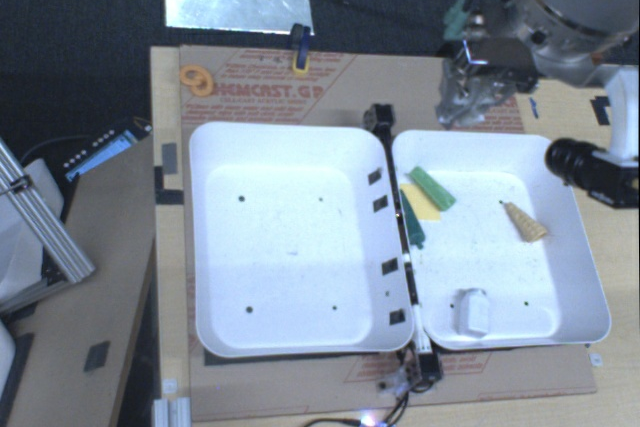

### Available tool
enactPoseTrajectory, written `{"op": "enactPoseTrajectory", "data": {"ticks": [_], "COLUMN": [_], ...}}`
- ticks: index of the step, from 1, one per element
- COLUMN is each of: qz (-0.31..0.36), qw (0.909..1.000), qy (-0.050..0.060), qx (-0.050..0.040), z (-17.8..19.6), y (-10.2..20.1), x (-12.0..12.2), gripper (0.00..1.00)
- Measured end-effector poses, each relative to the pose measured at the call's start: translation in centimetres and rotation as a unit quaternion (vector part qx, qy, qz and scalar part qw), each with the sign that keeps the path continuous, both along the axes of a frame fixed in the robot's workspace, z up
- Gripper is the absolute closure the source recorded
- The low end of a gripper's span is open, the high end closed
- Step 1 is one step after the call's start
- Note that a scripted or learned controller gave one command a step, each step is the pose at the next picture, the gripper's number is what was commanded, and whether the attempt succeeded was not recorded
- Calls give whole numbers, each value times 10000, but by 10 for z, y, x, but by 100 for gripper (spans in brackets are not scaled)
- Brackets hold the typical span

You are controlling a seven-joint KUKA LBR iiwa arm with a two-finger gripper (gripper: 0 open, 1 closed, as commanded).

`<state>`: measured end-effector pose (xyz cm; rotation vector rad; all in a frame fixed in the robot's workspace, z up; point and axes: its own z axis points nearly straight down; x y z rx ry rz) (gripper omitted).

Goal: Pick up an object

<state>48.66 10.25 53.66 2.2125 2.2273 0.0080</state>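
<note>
Gripper (470,100) hangs above the cardboard beyond the right bin's (575,215) far rim; finger state cannot be told; nothing visible between them. Green block (432,187) and yellow piece (420,203) lie near the dividing edge; cone (525,221) and white object (472,311) sit apart, open floor between.

Grey KUKA arm (575,10), orange band above the wrist, metallic end effector (470,95), dark cables trailing

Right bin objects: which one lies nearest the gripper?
The green block, at the right bin's upper left beside the yellow piece. It sits closest below the gripper; the tan cone and white object lie farther down.
</note>
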Motion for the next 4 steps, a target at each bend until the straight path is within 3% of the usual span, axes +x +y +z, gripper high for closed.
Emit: {"op": "enactPoseTrajectory", "data": {"ticks": [4], "qz": [-6], "qw": [10000], "qy": [14], "qx": [-1], "z": [-2], "y": [92], "x": [0], "gripper": [100]}}
